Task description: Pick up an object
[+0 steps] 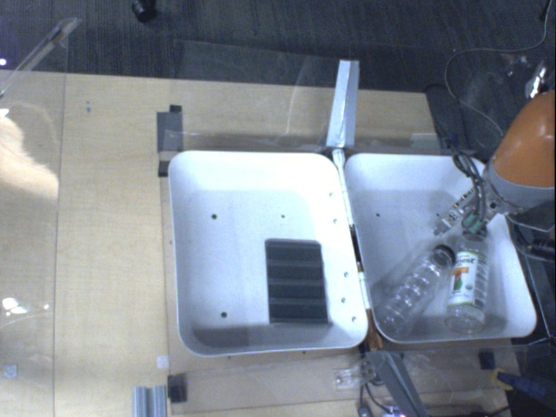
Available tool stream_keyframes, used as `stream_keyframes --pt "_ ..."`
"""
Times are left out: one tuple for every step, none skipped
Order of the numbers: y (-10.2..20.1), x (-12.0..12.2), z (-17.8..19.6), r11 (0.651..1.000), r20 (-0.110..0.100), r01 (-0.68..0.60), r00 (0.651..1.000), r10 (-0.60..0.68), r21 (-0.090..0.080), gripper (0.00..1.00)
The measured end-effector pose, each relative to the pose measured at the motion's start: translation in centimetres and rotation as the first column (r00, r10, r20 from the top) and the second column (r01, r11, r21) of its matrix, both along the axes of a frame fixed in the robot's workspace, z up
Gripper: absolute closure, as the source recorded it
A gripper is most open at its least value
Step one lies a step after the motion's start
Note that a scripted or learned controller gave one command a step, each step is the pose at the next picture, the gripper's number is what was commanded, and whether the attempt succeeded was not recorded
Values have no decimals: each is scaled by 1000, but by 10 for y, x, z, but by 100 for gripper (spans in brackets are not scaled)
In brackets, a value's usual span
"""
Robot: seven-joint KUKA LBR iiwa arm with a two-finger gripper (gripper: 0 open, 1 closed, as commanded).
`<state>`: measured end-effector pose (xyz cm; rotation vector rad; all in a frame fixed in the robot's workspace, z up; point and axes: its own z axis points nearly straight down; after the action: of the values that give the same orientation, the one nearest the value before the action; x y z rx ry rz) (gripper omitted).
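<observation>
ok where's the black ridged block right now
The black ridged block lies in the left bin, toward its lower right near the divider, across from the clear bottle in the right bin.

A pale wooden bench (104, 259) bears two white bins (187, 233) side by side.

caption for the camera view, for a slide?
Arm's hand poised in the right bin above a clear plastic bottle and a labelled bottle; ridged black block in the left bin.

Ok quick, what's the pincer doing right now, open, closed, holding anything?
Pincer: above the right bin, near the clear bottle and the labelled bottle; nothing seen in its grip, and open or closed cannot be told.
</observation>
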<state>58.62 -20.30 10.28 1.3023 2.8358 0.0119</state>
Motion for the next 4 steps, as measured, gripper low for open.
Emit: stream_keyframes --pt "0 0 0 1000 0 0 1000 0 0 0" --pt "42 14 -14 1000 -9 -9 1000 10 1 0" --pt "52 76 -14 990 -32 141 989 -141 2 0" --pt "-3 9 50 996 -13 88 996 -88 0 0"
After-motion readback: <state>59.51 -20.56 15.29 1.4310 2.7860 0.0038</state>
